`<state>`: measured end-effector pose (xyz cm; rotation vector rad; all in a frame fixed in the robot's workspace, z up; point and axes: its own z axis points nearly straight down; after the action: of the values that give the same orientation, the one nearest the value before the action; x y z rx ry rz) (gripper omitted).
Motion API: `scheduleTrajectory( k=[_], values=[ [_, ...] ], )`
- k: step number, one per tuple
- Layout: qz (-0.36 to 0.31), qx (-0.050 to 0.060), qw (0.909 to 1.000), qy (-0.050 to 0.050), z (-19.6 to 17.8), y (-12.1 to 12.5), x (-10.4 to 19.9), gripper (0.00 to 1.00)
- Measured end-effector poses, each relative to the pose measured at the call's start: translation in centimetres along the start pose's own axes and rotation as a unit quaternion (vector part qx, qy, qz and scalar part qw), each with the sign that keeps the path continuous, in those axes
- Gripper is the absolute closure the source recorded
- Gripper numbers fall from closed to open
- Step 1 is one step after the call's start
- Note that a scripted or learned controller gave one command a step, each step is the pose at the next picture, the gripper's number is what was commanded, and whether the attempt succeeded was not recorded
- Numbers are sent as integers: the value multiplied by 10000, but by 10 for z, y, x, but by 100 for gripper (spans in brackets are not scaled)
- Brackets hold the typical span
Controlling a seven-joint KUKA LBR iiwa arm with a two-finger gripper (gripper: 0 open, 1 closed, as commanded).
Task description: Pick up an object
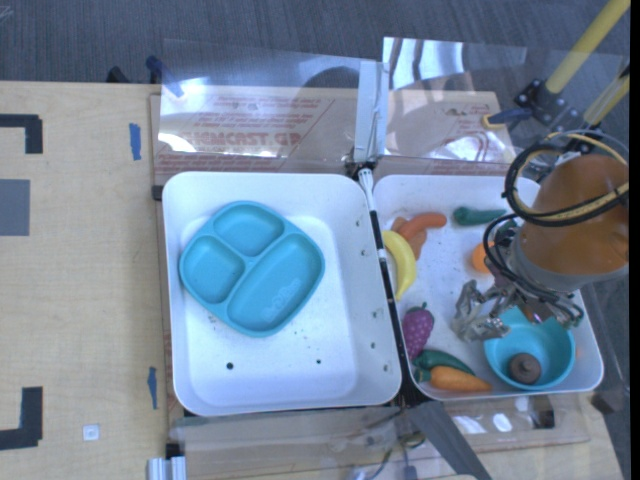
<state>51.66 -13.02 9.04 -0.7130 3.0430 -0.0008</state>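
My gripper (480, 313) hangs low over the right bin (445, 193), just left of a blue bowl (548, 353) with a brown round piece (522, 369) in it. I see nothing held in it. Toy food lies around it: a yellow banana (402, 258), an orange carrot piece (421, 223), a green piece (480, 214), purple grapes (418, 326), and a carrot with a green top (455, 376) at the front. A small orange item (479, 258) is partly hidden behind the arm (580, 218).
The left bin (200, 368) holds a blue divided plate (252, 266) in its upper left part. A ridge where the two bins meet (380, 268) runs down the middle. Clear plastic sheets (270, 118) stand behind both bins. Black cables (530, 168) loop around the arm.
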Motion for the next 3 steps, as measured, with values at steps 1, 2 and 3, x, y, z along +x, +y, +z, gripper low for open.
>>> scheduleTrajectory(
  k=[1,2,3],
  values=[
    [5,8,10000,5,1,-1,1,0],
    [-730,4,9973,14,3,-25,-77,0],
    [-631,11,9980,30,3,-87,-56,0]
  ],
)
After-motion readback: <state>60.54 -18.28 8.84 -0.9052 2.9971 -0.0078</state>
